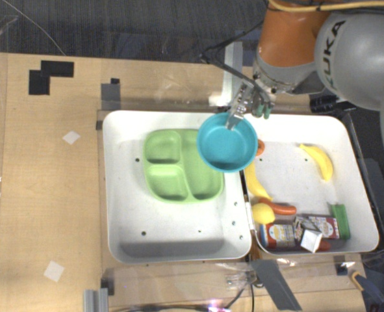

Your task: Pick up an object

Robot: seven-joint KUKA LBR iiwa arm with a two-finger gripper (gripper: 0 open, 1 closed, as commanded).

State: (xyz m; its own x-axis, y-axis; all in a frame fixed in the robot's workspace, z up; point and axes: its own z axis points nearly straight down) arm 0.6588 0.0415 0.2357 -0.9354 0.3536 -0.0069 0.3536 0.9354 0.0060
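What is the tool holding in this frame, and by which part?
The tool holds the blue bowl, pinched at its rim on the far, upper edge. The bowl hangs tilted over the divide between the two bins, partly above the green tray.

Gripped at its rim by the pincer (232, 118), the blue bowl (227, 145) looks like smooth plastic with a soft sheen. Left of and below the pincer, the green divided tray (179, 168) seems to be matt plastic. It lies in a white bin (123, 194) of smooth, faintly glossy plastic. The bench (42, 174) further left is pale wood, matt.
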